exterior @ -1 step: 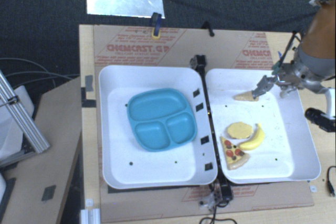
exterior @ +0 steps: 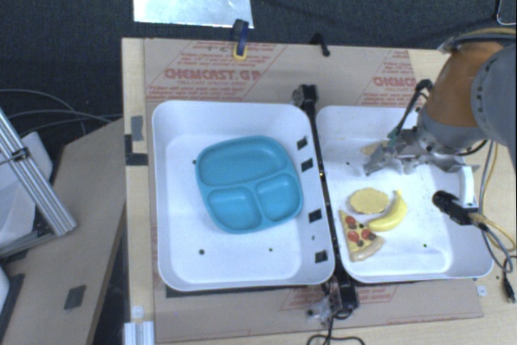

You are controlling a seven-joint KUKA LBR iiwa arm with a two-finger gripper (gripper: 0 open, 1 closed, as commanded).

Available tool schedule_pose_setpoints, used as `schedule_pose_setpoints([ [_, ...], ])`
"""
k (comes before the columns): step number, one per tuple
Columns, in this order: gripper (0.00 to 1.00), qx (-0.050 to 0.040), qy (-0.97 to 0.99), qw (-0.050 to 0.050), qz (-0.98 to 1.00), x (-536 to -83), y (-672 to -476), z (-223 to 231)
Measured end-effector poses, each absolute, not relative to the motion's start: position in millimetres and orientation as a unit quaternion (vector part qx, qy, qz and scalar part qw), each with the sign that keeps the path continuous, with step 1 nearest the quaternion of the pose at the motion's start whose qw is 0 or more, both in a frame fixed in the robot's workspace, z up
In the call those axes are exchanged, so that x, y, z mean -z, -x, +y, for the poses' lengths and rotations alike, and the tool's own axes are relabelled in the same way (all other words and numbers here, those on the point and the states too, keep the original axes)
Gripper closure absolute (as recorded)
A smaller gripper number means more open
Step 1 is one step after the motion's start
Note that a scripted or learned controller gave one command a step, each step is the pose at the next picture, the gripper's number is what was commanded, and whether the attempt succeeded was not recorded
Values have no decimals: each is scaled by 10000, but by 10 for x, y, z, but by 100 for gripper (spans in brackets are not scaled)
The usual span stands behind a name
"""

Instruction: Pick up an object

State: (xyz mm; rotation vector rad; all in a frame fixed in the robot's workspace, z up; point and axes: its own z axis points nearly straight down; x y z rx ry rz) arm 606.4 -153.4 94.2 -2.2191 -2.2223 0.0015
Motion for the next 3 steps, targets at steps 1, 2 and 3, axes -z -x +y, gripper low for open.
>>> schedule_pose_setpoints([
  [1,0,-2,7050,15,-7092,-835,-5698,-914],
  [2,0,-1,7067,3,-7075,-843,-5556,-1162],
  [3,0,-2,7057,9,-7085,-841,-5363,-895],
])
